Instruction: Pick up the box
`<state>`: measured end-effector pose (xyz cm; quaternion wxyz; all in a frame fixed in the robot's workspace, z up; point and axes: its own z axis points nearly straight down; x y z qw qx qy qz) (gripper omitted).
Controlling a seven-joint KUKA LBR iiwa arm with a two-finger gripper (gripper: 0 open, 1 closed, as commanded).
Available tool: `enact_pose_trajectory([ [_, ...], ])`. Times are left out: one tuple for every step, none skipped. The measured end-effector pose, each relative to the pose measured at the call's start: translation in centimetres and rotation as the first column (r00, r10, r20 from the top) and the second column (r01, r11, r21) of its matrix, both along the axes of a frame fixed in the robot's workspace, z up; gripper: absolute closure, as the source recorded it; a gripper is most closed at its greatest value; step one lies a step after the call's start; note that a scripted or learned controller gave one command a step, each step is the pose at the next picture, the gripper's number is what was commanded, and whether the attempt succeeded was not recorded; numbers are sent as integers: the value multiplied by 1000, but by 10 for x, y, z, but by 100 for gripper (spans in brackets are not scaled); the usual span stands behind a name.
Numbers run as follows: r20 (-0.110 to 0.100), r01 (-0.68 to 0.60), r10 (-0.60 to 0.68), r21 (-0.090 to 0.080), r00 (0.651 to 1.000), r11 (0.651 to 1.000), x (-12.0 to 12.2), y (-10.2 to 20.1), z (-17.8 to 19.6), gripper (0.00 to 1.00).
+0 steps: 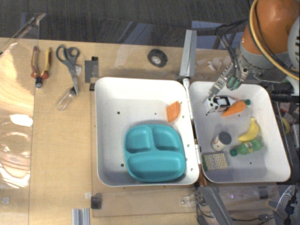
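1. One camera view to work from: the box (215,161), a small flat thing with a speckled top, lies in the right bin (275,167) at its near left corner, close against the wall shared with the left bin (107,125).
2. Same view, far end of that bin: the gripper (224,86) hangs over the far left corner, above a small black-and-white object (217,103) and just beside the carrot (234,108). It is well apart from the box, and nothing is seen between the jaws. I cannot tell whether the jaws are open or closed, because they are too small and cluttered.
3. My judgement is that the step in hand is the approach. The arm should travel along the bin's left wall toward the near corner, staying high enough to pass over the little grey-topped can (220,140), which stands just beyond the box.
4. For the descent, centre over the box's top, not the corner wall. The wall leaves little room on that side, so it seems safer to set the jaws across the box in the direction that runs along the wall.
5. Risks as I read them: the box looks low and flat, so a shallow descent may close on air, and the green bottle (246,147) and banana (250,130) lie near on the right and could be nudged
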<state>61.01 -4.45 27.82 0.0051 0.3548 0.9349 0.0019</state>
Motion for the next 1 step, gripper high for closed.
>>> enact_pose_trajectory([
  [-3,293,-293,3,956,956,-20,54,10,100],
])
